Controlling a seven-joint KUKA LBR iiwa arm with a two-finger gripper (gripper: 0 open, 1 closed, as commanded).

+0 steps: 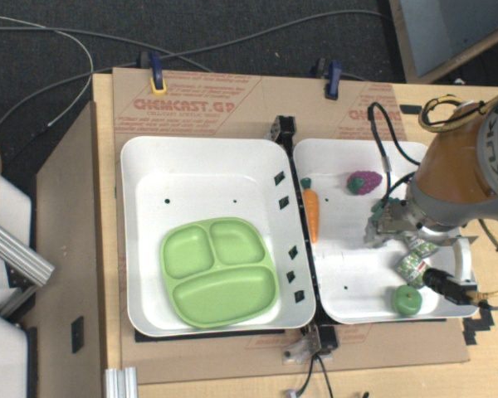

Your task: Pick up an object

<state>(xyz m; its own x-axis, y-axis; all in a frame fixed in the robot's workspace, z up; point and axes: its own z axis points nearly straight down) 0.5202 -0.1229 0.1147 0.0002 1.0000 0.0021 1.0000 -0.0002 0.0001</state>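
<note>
The right bin (340,293) holds an orange carrot (312,212) along its left wall, a purple bunch of grapes (364,182) near its back, and a green round object (407,299) at its front right. A small green-and-white patterned item (413,264) lies just under the arm's wrist. My gripper (387,223) hangs low over the middle of the right bin, to the right of the carrot and in front of the grapes. Nothing shows in its grasp.
The left bin (149,172) carries a light green divided plate (220,271) in its front half. Black clips line the wall between the bins. Cables loop over the right bin's back right corner. The arm's orange band (452,168) covers that bin's right side.
</note>
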